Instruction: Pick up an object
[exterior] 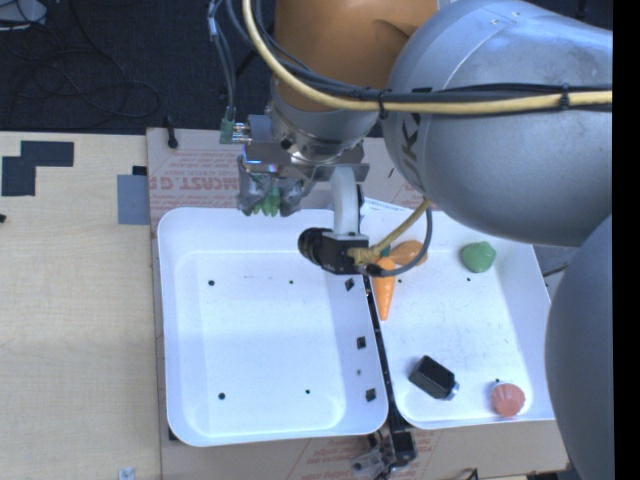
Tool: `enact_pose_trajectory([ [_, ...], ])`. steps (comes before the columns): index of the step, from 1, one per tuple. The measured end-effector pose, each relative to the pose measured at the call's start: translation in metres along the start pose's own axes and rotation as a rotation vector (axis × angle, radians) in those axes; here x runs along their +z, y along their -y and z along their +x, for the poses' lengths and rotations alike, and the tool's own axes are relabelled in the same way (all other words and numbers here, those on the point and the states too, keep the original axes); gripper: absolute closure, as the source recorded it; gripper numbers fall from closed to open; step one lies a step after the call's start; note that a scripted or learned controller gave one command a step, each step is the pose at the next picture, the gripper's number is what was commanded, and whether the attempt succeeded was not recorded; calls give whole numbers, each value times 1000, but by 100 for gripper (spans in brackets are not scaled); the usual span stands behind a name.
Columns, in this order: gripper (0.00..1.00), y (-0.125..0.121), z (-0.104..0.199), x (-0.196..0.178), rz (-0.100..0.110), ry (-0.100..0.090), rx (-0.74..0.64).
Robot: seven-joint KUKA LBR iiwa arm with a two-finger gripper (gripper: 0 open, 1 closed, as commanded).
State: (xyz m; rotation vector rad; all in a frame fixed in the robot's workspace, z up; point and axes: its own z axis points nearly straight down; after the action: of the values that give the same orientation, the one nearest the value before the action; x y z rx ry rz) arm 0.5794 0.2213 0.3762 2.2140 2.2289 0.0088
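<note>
My gripper hangs over the far left rim of the left bin, with a small green object showing between its fingertips. It looks shut on that object, lifted off the bin floor. In the right bin lie an orange cone-shaped piece by the divider, a green ball at the far side, a black block near the front and a reddish ball at the front right corner.
The arm's big grey body covers the upper right of the view and overhangs the right bin's far edge. A cardboard sheet lies under the bins. The wooden bench stretches to the left.
</note>
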Motion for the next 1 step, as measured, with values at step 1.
enact_pose_trajectory([
  [1,100,-4,23,-74,0,1,3],
])
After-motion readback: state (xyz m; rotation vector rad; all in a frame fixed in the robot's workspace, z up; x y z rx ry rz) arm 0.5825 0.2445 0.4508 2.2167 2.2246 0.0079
